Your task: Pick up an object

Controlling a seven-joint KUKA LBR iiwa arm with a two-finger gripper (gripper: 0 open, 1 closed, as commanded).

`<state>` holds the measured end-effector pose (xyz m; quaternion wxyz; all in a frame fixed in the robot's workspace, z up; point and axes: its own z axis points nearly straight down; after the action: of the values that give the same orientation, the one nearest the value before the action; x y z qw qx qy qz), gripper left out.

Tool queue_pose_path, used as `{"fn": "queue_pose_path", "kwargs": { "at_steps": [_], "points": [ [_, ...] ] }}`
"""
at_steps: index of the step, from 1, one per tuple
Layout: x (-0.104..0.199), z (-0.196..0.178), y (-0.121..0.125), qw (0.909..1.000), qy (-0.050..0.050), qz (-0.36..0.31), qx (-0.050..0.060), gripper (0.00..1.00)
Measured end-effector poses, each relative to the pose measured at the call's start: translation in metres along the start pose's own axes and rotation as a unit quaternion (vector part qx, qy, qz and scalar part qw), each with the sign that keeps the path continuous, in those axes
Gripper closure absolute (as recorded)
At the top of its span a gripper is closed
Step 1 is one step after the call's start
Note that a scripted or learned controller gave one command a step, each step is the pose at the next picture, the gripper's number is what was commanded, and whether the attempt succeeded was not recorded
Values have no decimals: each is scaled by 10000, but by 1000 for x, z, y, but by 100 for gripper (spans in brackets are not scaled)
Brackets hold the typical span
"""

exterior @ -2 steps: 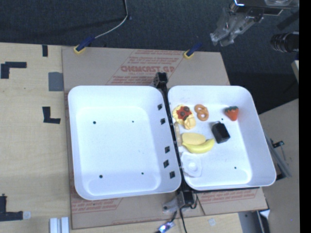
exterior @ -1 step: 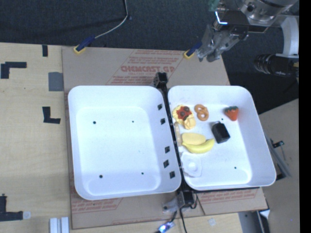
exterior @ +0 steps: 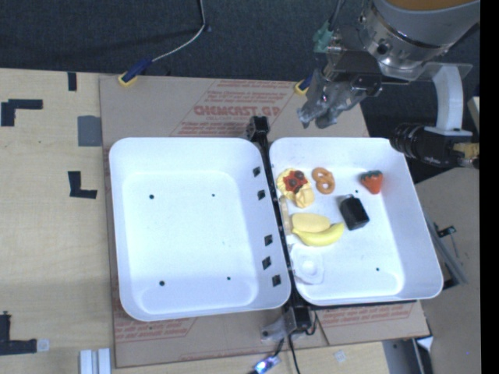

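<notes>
The task looks barely begun. The gripper (exterior: 320,115) hangs above the bench behind the right bin (exterior: 405,263); whether it is open I cannot tell, and nothing shows in it. All 6 objects lie in that bin, including the banana (exterior: 318,236) and strawberry (exterior: 373,181).

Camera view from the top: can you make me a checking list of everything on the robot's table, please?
Surface: cardboard sheet under two white bins.
Job's things: right bin holds a banana, pretzel, strawberry, black block, small pastry with red topping.
Clutter: nothing seen in the left bin.
Grippers: gripper hangs above the right bin's far edge, holding nothing.
Cables: white cable on the dark floor.
Surroundings: black tape marks at left.
</notes>
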<state>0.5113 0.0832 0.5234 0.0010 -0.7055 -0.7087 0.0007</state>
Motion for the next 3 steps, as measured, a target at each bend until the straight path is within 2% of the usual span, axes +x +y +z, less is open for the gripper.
{"fn": "queue_pose_path", "kwargs": {
  "at_steps": [1,2,3],
  "points": [
    [42,164,-30,10000,-23,-3,86,100],
    [96,311,-31,10000,-28,-5,84,100],
    [119,185,-5,10000,22,-3,-67,100]
  ]
}}
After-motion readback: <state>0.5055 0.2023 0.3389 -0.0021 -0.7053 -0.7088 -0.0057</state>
